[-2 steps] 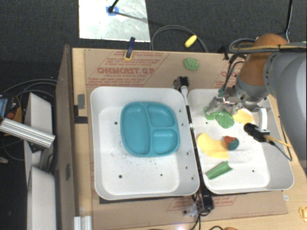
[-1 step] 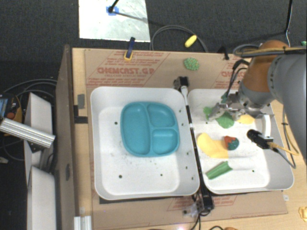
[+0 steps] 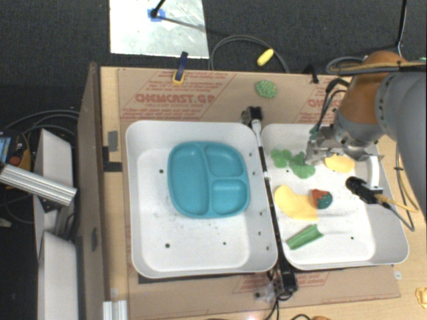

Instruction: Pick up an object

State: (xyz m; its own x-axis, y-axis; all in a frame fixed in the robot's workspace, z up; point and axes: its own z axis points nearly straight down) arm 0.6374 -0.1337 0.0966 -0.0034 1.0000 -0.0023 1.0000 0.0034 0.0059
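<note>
The gripper [image 3: 319,149] hung low over the right bin [image 3: 383,245] at about its eleven o'clock, just beside the green leafy pieces [image 3: 295,164] — probably its target. I could not tell its grip — the wrist hid it.

Single overhead camera, slanted down on both bins [image 3: 200,133]

The right bin [image 3: 390,245] holds 5 loose pieces: a cluster of green leafy pieces [image 3: 293,163] near its upper left, a pale yellow piece [image 3: 340,163] just right of them, and a larger yellow lump [image 3: 293,202] lying flat at mid-left. Touching that lump's right side sits a small red-and-teal object [image 3: 321,198]. A green stick [image 3: 303,237] lies tilted below them.
</note>
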